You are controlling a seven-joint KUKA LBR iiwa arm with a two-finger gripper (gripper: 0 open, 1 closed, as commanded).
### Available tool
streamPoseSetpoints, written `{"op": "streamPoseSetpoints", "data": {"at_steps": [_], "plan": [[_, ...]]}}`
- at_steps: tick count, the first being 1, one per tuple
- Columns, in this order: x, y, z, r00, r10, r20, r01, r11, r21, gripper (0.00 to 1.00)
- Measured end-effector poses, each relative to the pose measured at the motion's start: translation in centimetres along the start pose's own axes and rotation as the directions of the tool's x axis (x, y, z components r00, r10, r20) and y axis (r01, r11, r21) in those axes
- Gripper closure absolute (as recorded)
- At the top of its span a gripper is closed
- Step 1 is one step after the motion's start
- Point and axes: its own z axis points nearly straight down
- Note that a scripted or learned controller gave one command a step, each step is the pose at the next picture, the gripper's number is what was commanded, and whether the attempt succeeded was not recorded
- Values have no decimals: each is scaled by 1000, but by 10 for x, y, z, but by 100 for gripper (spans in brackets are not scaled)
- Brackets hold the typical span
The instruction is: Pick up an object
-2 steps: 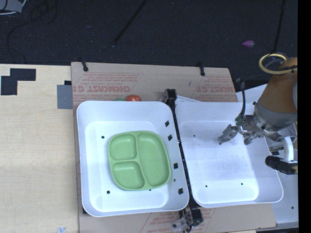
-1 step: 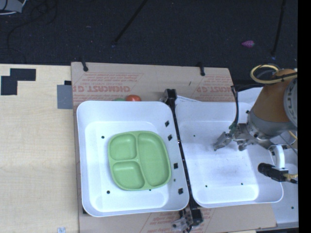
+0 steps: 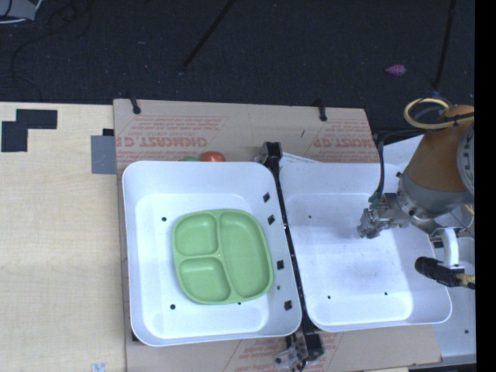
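While the claw (image 3: 372,227) hangs over the right bin (image 3: 341,301), its state impossible to tell, the green divided plate (image 3: 222,256) lies flat in the left bin (image 3: 147,208), well apart. A good pick likely means crossing over and gripping the plate's raised rim.

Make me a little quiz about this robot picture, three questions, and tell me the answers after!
1. True or false: the green plate lies in the left bin.
2. How many compartments does the plate have?
3. Over which bin is the gripper? A) left bin B) right bin

Key: 1 true. 2 three. 3 B.
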Motion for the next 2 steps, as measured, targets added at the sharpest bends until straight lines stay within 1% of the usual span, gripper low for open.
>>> {"op": "streamPoseSetpoints", "data": {"at_steps": [1,2], "plan": [[-2,-10,-53,1000,2,2,-2,1000,-6,100],[-3,-9,-107,1000,-3,2,3,1000,-7,100]]}}
